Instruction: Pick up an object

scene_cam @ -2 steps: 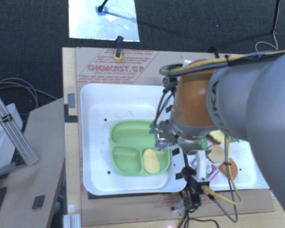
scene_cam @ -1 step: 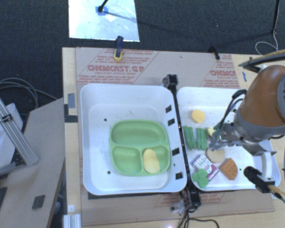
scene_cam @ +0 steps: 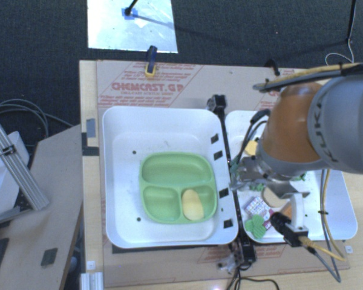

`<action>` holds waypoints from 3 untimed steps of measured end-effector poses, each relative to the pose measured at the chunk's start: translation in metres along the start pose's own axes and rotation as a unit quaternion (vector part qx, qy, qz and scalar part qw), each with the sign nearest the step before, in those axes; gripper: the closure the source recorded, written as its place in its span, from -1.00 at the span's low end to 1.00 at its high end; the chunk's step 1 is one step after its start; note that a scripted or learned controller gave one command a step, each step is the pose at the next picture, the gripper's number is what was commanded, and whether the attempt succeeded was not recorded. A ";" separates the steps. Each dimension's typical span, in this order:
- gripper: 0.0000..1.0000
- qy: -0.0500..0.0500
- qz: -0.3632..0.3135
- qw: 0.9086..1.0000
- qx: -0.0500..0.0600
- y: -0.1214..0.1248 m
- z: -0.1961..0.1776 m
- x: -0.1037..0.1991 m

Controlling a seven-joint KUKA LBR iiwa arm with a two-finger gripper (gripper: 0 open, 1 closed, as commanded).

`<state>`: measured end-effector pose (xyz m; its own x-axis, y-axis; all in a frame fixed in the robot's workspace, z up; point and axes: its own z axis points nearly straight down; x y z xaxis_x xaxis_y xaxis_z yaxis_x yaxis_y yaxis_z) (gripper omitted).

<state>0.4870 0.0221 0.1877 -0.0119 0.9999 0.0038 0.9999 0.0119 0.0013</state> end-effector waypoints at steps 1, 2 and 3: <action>1.00 0.000 -0.001 1.000 0.004 -0.002 0.078 0.101; 1.00 0.000 0.004 1.000 -0.007 0.003 -0.079 0.072; 1.00 -0.002 0.002 1.000 0.004 -0.001 0.051 0.118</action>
<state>0.4849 0.1402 0.1369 -0.0076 1.0000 0.0003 0.9999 0.0076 -0.0072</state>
